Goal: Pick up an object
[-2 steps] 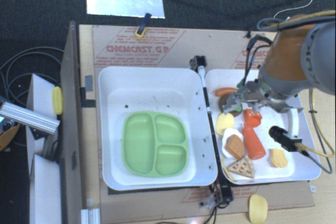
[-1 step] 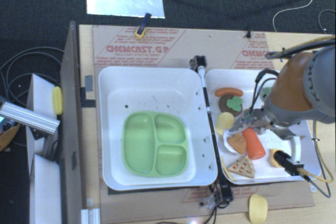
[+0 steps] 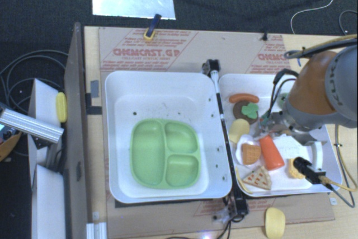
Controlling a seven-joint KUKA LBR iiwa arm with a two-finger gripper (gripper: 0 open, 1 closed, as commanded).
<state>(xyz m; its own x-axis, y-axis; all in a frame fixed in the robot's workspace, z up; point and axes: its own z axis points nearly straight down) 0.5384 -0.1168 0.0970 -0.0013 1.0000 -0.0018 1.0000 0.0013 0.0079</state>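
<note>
A: Where is the grey two-finger gripper [image 3: 267, 127]?

B: Low in the right white bin [image 3: 330, 168], just above the orange carrot-shaped toy [image 3: 271, 153].

A: Holding it?

B: I cannot tell. The carrot's long side runs down and a bit right from the gripper.

Red "CHEMCAST GP" lettering repeats across the protective sheet [image 3: 168, 45] covering the bench; smaller lines beneath stay illegible.
</note>
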